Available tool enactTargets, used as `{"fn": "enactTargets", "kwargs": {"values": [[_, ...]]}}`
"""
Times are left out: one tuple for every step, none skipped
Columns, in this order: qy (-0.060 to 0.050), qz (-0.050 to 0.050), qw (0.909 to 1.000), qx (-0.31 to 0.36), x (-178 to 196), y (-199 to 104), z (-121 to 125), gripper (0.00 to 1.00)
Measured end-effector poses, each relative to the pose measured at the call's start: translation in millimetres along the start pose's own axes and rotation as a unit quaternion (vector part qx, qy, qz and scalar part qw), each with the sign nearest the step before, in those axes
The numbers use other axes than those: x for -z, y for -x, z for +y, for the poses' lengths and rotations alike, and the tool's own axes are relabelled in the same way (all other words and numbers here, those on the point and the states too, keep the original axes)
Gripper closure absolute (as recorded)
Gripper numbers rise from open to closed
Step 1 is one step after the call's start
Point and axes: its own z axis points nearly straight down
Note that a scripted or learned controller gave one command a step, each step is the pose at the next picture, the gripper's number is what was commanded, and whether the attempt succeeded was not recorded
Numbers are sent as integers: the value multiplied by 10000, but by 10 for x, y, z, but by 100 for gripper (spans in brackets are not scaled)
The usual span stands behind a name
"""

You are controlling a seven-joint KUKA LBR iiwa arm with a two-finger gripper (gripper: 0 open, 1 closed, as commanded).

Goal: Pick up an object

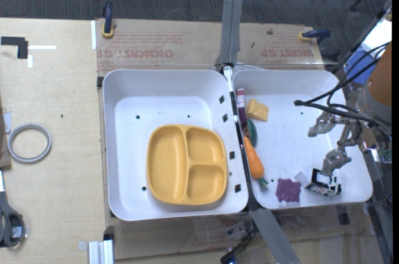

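My gripper (329, 143) hangs over the right side of the right bin (293, 85), reaching in from the right. Its two metal fingers (321, 126) stand apart, open, with only bare bin floor between them. Just below the lower finger lies a small black-and-white object (325, 184) near the bin's front right corner. A purple bunch of grapes (288, 190) lies to its left. An orange carrot (253, 158), a yellow cheese wedge (257, 110) and a purple marker (240, 105) sit along the bin's left wall.
The left bin (124, 94) holds a yellow divided plate (186, 164). A grey tape roll (27, 143) and scissors (11, 226) lie on the bench to the left. Black cables (324, 100) run from the arm over the right bin's back right.
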Motion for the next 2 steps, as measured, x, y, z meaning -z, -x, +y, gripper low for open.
{"fn": "enactTargets", "kwargs": {"values": [[-1, 2, 9899, -1419, -1019, 271, -368, 0], [-4, -2, 9510, -3092, -1399, 462, -705, 0]]}}
